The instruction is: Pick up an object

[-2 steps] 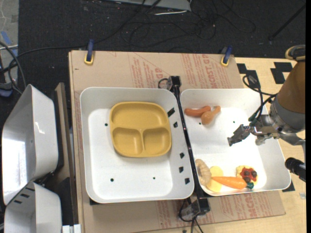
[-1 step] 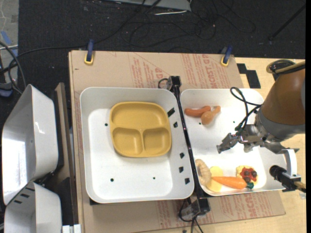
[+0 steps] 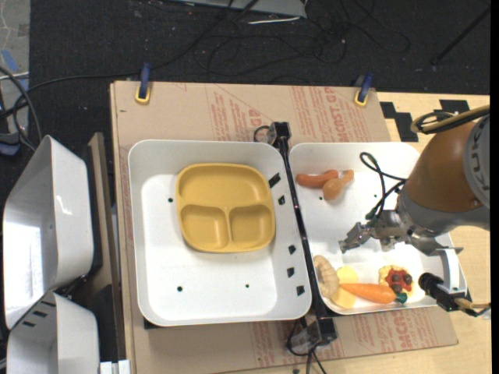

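Note:
My gripper (image 3: 366, 243) hangs over the middle of the right bin (image 3: 390, 156), open, with bare white floor under it and nothing between its fingers. Toy food lies around it. A red sausage (image 3: 316, 179) and a small tan piece (image 3: 334, 188) rest at the bin's far side. Along the near edge lie an orange carrot (image 3: 368, 292), a pale yellow piece (image 3: 348, 275), a tan bread-like piece (image 3: 326, 275) and a yellow item with red and green spots (image 3: 395, 278). The gripper is apart from all of them.
A yellow divided plate (image 3: 226, 206) sits in the left bin (image 3: 152, 232). A black divider (image 3: 295, 209) runs between the bins. A black cable (image 3: 380, 179) loops over the right bin toward the wrist. The arm's orange band (image 3: 448, 170) covers the bin's right side.

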Available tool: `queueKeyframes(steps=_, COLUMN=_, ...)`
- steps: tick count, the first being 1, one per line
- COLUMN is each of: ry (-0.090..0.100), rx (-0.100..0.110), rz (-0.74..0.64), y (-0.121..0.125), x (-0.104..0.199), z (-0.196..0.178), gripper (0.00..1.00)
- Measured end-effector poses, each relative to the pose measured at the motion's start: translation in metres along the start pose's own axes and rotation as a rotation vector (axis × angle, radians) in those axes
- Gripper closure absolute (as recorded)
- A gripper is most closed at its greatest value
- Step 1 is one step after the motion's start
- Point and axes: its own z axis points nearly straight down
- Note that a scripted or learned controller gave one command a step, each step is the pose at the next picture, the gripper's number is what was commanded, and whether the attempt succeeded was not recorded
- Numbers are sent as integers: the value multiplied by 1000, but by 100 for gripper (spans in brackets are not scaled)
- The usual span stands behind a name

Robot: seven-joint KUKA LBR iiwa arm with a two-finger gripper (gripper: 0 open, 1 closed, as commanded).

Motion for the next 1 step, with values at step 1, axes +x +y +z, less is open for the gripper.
queueKeyframes(steps=1, ry=0, rx=-1, rz=0, y=-1, x=1, z=25, gripper=0)
